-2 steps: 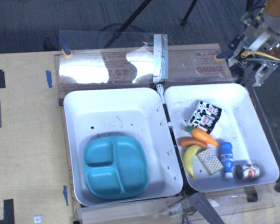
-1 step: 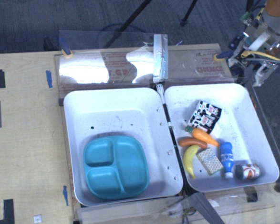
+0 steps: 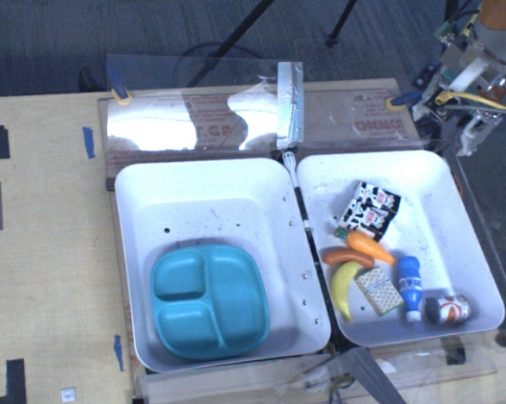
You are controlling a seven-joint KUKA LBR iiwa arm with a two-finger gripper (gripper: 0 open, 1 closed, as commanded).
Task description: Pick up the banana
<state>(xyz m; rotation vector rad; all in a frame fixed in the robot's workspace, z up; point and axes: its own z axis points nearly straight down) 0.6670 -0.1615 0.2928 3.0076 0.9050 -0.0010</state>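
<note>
Surface: pale wood board, bare along the left apart from black corner marks and bits of blue tape; it runs out of view at the left and bottom edges.
Left bin: white and shallow, its right rim touching the right bin; the far half of its floor is bare.
Right bin: white and shallow; the far left corner and the right wall strip are bare, and the things crowd the near middle.
Teal plate: three compartments, lying flat in the near part of the left bin, close to the near wall.
Arm: at the top right corner, beyond the far right corner of the right bin and well apart from the things; cut off by the view's edge.
Hand: by the bin's far right rim; whether it is open or closed I cannot tell, the parts are tangled with cables and too small.
Cow-print box: tilted, the farthest thing in the right bin, open floor beyond it.
Banana: yellow, lying along the right bin's left wall, its far end under the carrot, the sponge just beside it on the right.
Carrot: orange, lying across between box and banana.
Sponge: speckled square, between banana and bottle.
Blue bottle: lying with its white cap toward the near wall.
Can: on its side in the near right corner, label unreadable.
</note>
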